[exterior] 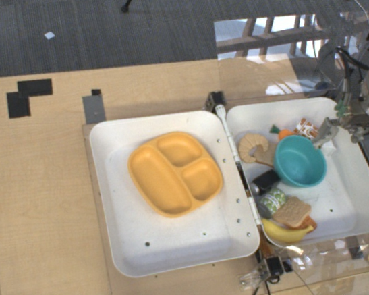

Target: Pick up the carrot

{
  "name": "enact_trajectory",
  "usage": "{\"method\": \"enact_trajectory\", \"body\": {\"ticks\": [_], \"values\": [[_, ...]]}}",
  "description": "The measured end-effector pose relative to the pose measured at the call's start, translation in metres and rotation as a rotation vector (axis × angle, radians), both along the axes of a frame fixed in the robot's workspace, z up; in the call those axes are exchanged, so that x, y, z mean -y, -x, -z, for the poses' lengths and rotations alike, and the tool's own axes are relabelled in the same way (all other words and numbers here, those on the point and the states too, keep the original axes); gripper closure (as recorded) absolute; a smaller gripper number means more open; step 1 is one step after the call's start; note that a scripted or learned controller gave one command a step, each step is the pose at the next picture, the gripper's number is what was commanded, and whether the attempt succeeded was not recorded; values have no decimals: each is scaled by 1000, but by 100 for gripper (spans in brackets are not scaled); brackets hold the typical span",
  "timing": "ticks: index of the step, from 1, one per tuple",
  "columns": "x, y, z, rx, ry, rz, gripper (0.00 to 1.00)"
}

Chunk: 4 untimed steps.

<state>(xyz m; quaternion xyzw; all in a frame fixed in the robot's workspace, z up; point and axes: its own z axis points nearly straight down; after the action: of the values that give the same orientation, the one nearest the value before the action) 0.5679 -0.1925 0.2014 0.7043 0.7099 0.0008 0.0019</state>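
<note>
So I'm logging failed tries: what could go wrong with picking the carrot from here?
The carrot lies mostly hidden behind the teal bowl, so the tool may bump the bowl. A small packet sits right beside the carrot and could get grabbed instead. The bin wall is near, leaving little room.

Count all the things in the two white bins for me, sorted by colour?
Yellow: 2, divided plate, banana
Teal: 1, bowl
Orange: 1, small piece, maybe the carrot
Tan: 2, bread slice, bitten cookie
Green: 1, can
Black: 1, block
Total: 8
</note>
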Motion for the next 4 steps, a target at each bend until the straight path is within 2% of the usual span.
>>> {"method": "enact_trajectory", "body": {"ticks": [1, 2, 3, 4], "values": [[-37, -14, -4, 3, -3, 256, 0], [-71, -53, 49, -3, -4, 515, 0], [-79, -87, 114, -5, -6, 694, 0], [-82, -91, 97, -1, -9, 678, 100]]}}
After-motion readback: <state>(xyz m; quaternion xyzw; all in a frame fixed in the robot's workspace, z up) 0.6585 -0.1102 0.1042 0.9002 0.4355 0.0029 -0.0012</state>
